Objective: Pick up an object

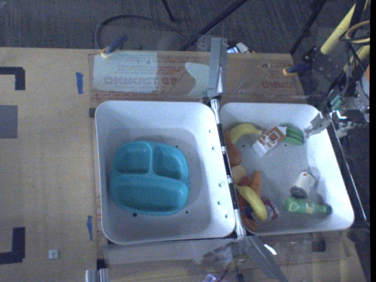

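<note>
The right bin holds several toy items. A yellow banana lies at its back left, with a white and orange carton and a green piece beside it. A white can and a green bottle lie at the front right. A second banana and an orange carrot rest along the front left. My gripper hovers over the bin's back right corner, to the right of the green piece and apart from it. Nothing shows in its grasp.
The left bin carries a teal divided plate. A metal divider stands behind the seam between the bins. Cables and stand legs crowd the area at the back right, next to the arm.
</note>
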Motion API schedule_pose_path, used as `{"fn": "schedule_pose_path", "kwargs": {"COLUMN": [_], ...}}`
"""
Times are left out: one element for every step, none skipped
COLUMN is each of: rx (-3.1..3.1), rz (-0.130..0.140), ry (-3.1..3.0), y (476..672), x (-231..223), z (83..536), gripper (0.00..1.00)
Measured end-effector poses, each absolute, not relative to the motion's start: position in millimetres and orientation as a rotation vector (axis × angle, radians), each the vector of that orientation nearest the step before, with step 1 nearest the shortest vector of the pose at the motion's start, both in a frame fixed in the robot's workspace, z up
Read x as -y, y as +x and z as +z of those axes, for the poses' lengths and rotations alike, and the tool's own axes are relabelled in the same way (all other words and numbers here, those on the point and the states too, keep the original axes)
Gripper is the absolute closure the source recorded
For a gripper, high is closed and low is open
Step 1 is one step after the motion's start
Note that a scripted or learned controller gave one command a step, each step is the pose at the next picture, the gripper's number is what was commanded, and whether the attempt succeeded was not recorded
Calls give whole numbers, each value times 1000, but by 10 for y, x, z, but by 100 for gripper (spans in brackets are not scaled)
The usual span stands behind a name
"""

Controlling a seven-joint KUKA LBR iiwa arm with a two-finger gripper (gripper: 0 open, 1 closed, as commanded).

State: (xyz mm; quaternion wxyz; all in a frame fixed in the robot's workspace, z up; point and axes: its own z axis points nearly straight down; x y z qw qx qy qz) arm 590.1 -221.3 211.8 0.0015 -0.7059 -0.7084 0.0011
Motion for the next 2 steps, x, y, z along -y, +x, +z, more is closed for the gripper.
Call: {"fn": "schedule_pose_path", "kwargs": {"rx": [2069,1566], "rz": [-16,-2], "ry": [-2380,-2722], "y": [6010,5883], "x": [2193,1955], "z": [1459,1098], "gripper": [0,0]}}
